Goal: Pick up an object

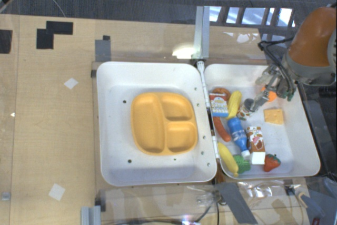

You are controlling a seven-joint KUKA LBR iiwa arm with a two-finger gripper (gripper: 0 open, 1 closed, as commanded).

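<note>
The gripper (261, 98) hangs low over the right bin (300, 166), an orange bit at its fingers; whether it grips is unclear; a cheese slice (274, 116) lies just beside it, a yellow banana (234, 104) near its other side; the blue bottle (238, 134) and strawberry (271, 162) sit farther off; the left bin (113, 113) holds a yellow tray (163, 123).

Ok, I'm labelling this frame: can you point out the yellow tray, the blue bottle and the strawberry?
yellow tray (164, 123): camera view, on the ridge between its compartments.
blue bottle (237, 135): camera view, middle of its body.
strawberry (271, 163): camera view, on its red flesh.
</note>
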